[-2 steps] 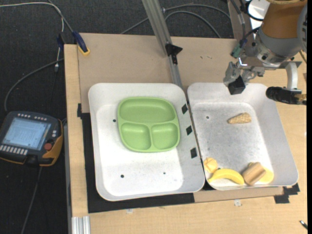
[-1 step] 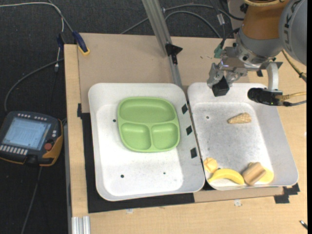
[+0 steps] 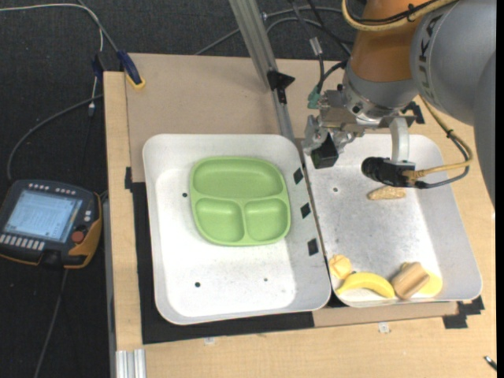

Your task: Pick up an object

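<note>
Yellow banana (image 3: 364, 283): right bin's (image 3: 441, 211) near corner, beside a tan block (image 3: 409, 279); light, smooth, curved, likely slippery.
Hold: across its middle.
Gripper (image 3: 323, 150): above that bin's far-left corner; jaws' state indiscernible.

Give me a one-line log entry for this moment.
gripper: over right bin, upper left corner, holding nothing visible | banana, wooden block: lower edge | green tray: left bin
</note>
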